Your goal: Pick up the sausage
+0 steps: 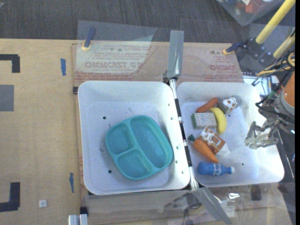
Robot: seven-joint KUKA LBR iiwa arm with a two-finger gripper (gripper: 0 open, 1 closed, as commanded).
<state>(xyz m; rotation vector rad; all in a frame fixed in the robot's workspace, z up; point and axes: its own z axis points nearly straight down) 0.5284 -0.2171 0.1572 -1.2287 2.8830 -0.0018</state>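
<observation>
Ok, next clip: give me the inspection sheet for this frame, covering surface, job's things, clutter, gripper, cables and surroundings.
Surface: bench bearing two white bins; left bin, right bin.
Job's things: sausage, reddish-orange, near the right bin's back, lying free beside the banana.
Clutter: teal divided plate in the left bin; in the right bin a carrot, blue bottle, speckled block and small carton.
Gripper: gripper over the right bin's right side, apart from the sausage; finger state unclear.
Cables: dark cables at right, beyond the bin.
Surroundings: dark floor, clear plastic box, yellow rods.
</observation>
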